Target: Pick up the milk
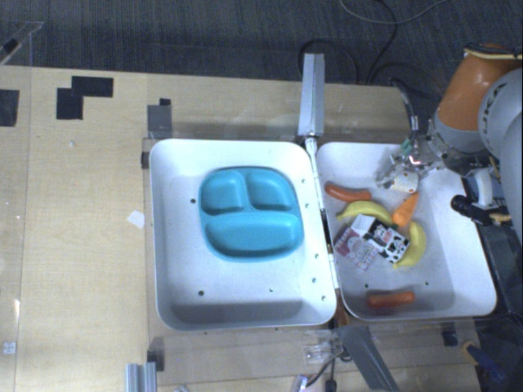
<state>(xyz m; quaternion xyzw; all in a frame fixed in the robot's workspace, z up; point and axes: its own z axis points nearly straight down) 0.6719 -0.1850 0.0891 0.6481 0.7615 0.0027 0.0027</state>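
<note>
two shallow white bins sat side by side on a pale wooden bench, seen from above at a slant. the left bin (pixel 163 243) held a blue divided tray (pixel 249 212) near its middle, with bare white floor open all around it out to the rim. a grey metal divider post (pixel 311 96) stood at the far end of the seam between the bins.

the right bin (pixel 466 288) was more crowded. the milk carton (pixel 373 242), white with dark and red print, lay on its side near the bin's middle, just right of the shared wall. a yellow banana (pixel 365 210) curved along its far side, touching or nearly so, and a second banana (pixel 417 246) lay against its right end. an orange carrot (pixel 405 208) sat just beyond, a sausage (pixel 348 193) farther back, and another sausage (pixel 390 300) lay near the front rim with open floor around it.

the gripper (pixel 402 172) hung over the bin's far right corner, apart from the milk. whether it was open or closed could not be told. the arm (pixel 482 104) reached in from the right.
</note>
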